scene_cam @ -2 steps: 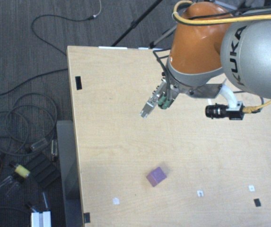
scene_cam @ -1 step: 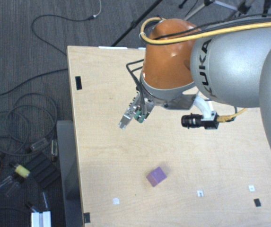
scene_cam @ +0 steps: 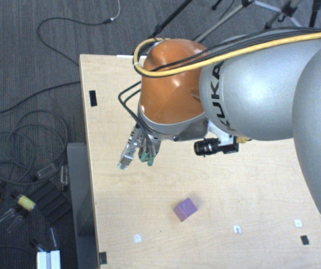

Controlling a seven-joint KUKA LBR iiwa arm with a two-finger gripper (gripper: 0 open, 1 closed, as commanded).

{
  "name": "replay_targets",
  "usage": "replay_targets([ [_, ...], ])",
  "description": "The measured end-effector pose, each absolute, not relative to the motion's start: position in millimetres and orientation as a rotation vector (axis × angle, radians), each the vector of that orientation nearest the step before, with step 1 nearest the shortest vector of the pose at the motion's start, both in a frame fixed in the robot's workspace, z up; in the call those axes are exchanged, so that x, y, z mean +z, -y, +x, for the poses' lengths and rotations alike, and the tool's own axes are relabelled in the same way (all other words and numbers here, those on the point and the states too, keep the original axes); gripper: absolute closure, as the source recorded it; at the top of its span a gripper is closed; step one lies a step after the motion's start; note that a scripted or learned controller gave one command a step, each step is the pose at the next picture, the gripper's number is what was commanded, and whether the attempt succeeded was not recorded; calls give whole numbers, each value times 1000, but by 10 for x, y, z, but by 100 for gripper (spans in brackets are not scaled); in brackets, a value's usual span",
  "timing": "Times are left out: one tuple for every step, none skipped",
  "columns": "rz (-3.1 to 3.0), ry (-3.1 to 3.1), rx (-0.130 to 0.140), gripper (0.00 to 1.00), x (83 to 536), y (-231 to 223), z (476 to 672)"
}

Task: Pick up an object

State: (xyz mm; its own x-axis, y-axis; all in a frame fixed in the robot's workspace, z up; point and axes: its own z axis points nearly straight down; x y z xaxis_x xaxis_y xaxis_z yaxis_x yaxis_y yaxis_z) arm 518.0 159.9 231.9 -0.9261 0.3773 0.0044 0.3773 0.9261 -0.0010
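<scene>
the grey arm (scene_cam: 261, 88) with its orange band (scene_cam: 168, 83) reaches in from the right and hangs over the upper middle of the pale wooden tabletop (scene_cam: 115, 206). its gripper (scene_cam: 136, 156) points down and to the left, above bare wood near the tabletop's left side. the fingers (scene_cam: 126, 158) stand close together with nothing between them; how far apart they are cannot be told from this angle. a small purple block (scene_cam: 185, 209) lies flat on the tabletop below and to the right of the gripper, well apart from it. a yellow cable (scene_cam: 233, 52) runs along the arm. black cables (scene_cam: 26, 144) lie on the dark floor at the left.
</scene>
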Motion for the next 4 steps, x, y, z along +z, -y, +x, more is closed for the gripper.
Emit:
replay_targets([
  [-585, 3086, 2, 100, 2941, -590, 5387],
  [-768, 3047, 2, 100, 3944, 415, 5512],
  [-1369, 2826, 4, 100, 3846, 870, 4945],
  [-1366, 2829, 2, 100, 4133, 985, 4860],
])
